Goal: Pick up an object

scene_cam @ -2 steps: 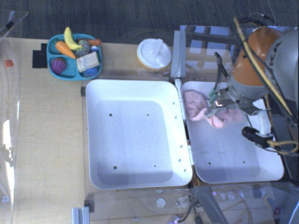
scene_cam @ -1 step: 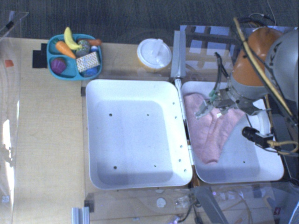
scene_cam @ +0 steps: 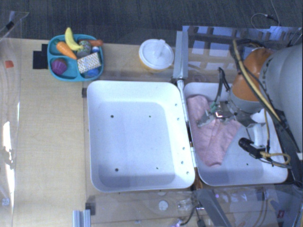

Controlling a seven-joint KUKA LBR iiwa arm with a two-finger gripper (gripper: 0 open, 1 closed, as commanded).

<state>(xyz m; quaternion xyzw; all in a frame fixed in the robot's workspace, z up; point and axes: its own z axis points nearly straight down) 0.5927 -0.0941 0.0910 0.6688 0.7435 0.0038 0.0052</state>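
Far left, your blue tray (scene_cam: 72, 74) carries toy food: banana (scene_cam: 71, 39), carrot (scene_cam: 66, 50). Next, a lidded tub (scene_cam: 156, 54), then the left bin (scene_cam: 137, 134). Over in the right bin (scene_cam: 236, 167), a pink cloth (scene_cam: 211, 134) lies crumpled; the gripper (scene_cam: 208, 117) sits on it, grip impossible to tell.

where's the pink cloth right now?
The pink cloth lies in the right bin, along that bin's left side next to the divider between the two bins, with the gripper over its upper part.

Bulky grey arm (scene_cam: 284, 74), orange band (scene_cam: 248, 86), looping yellow-black cables (scene_cam: 251, 86)
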